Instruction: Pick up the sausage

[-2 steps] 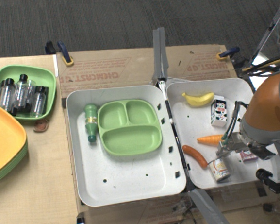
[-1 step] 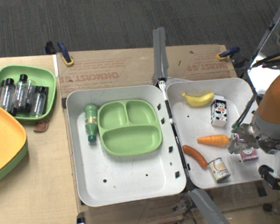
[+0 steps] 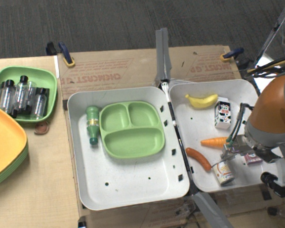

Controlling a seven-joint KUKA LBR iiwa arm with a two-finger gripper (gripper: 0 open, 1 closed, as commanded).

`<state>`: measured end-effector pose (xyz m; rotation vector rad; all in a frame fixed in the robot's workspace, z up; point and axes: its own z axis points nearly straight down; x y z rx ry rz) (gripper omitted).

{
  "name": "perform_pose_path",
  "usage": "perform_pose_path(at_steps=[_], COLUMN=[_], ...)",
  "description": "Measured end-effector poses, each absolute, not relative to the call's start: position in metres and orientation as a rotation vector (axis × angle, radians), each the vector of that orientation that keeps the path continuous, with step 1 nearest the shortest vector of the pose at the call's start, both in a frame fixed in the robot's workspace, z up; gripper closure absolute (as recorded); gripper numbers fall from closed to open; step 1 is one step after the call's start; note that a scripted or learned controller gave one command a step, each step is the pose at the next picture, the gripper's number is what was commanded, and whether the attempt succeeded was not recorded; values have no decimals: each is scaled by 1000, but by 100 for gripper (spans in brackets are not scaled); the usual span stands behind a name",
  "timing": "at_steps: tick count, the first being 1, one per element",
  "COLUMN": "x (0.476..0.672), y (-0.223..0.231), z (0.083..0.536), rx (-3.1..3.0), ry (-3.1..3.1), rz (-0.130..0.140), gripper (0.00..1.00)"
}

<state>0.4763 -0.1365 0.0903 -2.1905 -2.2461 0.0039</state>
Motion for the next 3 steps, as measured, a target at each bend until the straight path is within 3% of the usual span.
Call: perform_pose_path(at_steps=[1,2,3], x=[488,477,485], y=[-177,-133,-173], z=[104,106,112], rx=[-2443,-2045,-2383], ry=[-1972,-2381,-2046], rz=[5,3,4], gripper=[100,100,100])
